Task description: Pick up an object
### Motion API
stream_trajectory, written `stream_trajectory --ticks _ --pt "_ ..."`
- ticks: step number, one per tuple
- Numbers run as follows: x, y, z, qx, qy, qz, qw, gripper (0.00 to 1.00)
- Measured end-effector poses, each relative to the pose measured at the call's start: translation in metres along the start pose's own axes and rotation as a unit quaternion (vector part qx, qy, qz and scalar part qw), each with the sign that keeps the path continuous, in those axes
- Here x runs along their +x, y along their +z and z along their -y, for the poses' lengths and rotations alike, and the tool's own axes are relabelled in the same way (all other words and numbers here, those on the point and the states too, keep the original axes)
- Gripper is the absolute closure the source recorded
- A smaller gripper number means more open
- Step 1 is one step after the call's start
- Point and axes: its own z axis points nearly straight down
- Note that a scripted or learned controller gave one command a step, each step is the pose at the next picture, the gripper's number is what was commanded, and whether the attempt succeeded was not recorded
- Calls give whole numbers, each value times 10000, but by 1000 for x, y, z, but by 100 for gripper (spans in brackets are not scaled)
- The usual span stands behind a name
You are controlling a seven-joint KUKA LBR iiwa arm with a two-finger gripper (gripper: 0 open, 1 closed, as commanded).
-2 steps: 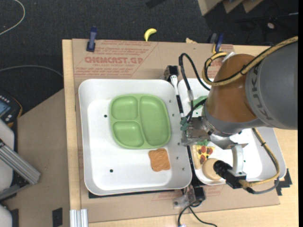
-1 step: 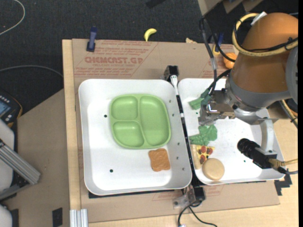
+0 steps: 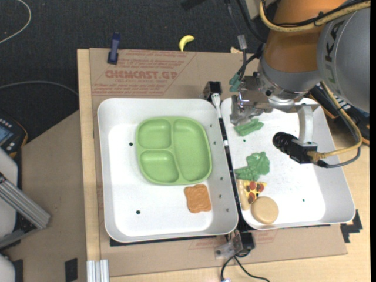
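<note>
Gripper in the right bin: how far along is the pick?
Done: the gripper is low in the right bin, at the small green piece. In hand: nothing visibly gripped. Left: a clear grasp and lift; the leafy green piece and round bun lie untouched.

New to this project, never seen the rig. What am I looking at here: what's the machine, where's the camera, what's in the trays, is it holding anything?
One camera, fixed above the bench, looks down at a slant. The grey machine with the orange band is a robot arm reaching in from the right; its claw hangs over the right bin, just above a small green piece. I can't tell whether the claw is open or gripping anything. The left bin holds a green divided plate and a brown toast-like piece. The right bin also holds a leafy green toy, a pizza-like slice and a round tan bun.
</note>
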Motion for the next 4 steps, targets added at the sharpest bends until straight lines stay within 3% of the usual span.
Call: stream_trajectory --ticks 1,2,3,4 --pt "73 27 15 60 -21 -19 10000 100" --pt "86 -127 53 -63 -8 -41 10000 100" --pt "89 -3 16 83 28 12 10000 100" --pt "65 3 72 65 33 -4 10000 100"
